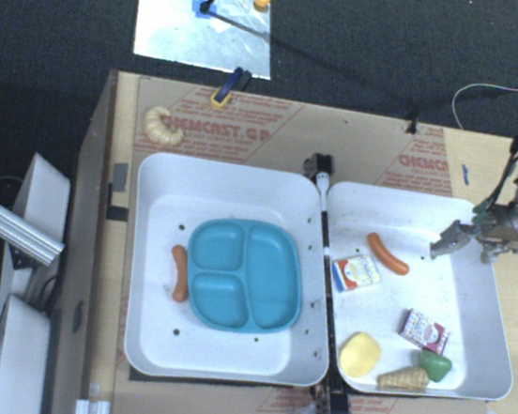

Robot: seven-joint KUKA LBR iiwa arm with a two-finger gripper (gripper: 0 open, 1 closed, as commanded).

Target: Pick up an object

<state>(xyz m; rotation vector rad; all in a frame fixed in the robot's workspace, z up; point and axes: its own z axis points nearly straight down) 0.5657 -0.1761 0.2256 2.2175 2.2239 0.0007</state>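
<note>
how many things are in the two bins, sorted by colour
Orange sausages: 2, one in the left bin, one in the right bin
Blue divided plate: 1
Yellow piece: 1
Green piece: 1
Tan cone: 1
Small printed cartons: 2
Total: 8

White bins (243, 185); blue tray (243, 274); orange sausages (387, 253); yellow lemon (360, 354); red-white carton (355, 272); green pepper (436, 367); tan cone (404, 379).

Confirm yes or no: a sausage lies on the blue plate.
No. The sausage in the left bin lies on the bin floor beside the blue plate, along its left edge.
</note>
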